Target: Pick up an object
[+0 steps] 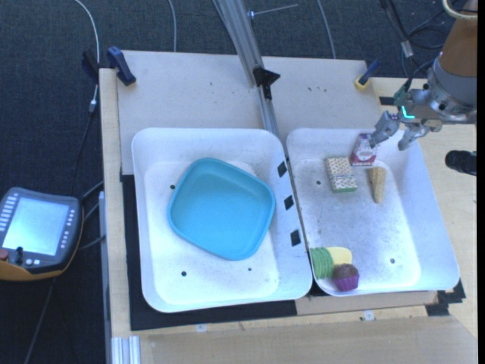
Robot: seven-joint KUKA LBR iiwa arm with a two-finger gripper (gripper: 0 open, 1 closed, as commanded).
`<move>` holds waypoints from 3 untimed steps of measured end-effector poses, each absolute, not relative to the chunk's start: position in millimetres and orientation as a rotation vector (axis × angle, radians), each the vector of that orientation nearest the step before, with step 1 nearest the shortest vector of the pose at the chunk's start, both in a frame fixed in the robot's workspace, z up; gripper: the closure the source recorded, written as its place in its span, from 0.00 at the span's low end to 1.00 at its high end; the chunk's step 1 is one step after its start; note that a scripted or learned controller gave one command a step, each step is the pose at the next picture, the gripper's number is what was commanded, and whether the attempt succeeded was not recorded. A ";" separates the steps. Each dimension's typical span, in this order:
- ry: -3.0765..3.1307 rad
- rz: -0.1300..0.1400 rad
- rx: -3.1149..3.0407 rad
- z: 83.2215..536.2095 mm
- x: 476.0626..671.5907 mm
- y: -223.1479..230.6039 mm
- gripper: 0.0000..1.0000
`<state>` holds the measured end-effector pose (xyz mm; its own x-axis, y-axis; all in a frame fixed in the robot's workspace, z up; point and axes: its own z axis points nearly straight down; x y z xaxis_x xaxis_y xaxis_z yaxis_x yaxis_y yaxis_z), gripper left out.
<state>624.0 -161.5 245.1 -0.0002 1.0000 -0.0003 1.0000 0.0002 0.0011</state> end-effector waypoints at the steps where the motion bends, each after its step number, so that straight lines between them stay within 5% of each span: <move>1: 2.221 0.001 2.221 245.0 624.0 -161.5 0.00; 3: 2.224 -0.003 2.223 154.2 634.9 -158.6 0.00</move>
<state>634.9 -158.6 154.2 -0.0007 1.0000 0.0007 1.0000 0.0007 -0.0032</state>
